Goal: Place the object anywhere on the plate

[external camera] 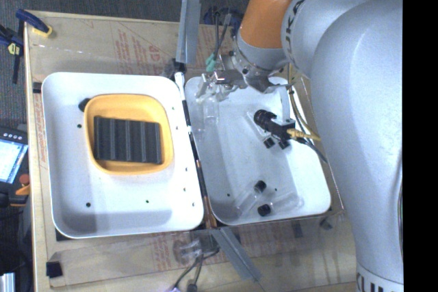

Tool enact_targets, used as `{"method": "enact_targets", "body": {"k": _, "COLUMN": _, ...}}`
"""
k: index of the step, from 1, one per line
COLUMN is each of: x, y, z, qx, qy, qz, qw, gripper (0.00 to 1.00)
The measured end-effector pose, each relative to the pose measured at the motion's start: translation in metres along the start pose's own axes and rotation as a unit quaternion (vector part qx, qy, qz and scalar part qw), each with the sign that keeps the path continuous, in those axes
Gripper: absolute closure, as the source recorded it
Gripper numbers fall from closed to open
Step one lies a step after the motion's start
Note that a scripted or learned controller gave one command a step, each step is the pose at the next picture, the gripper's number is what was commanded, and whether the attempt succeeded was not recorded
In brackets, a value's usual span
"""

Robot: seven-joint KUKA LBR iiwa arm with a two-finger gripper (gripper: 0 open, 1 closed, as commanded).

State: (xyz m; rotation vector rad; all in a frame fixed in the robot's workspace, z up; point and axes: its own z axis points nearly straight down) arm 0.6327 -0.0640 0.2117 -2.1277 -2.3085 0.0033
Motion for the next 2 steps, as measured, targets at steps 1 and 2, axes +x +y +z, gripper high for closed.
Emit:
{"method": "enact_targets", "body": {"k": 1, "x": 0.0446, "y": 0.0277, "z": 0.0202, "qx": -0.001, "qy": 0.0, "qz": -0.096, "qw": 0.9953, "gripper": 1.0}}
{"method": "enact_targets", "body": {"k": 2, "x": 0.0446, "y": 0.0278, "z": 0.02, "qx": -0.002, "qy": 0.0, "qz": -0.097, "qw": 0.9953, "gripper": 0.0}}
